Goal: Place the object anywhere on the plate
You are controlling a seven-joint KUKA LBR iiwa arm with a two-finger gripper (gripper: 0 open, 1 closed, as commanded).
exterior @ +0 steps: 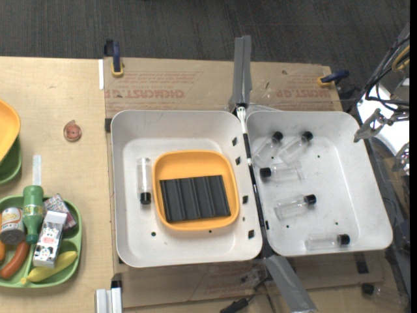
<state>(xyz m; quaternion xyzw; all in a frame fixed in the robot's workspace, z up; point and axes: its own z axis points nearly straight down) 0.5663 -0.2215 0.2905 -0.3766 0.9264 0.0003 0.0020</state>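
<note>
Fingers (366,126) seemingly apart at right bin's (381,207) edge; vial (144,181) beside plate (195,159).

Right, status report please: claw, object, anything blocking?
Claw at right bin's far-right rim. One vial lies beside orange plate, off it. Dark ridged mat covers plate's middle.

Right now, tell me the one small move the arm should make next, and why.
Probably swing the gripper left and lower it over the vial lying alone mid-bin. The gripper sits at the right bin's far edge, not yet over any vial. The orange plate waits in the left bin. This vial lies apart from the others, so it looks easiest to grasp.
</note>
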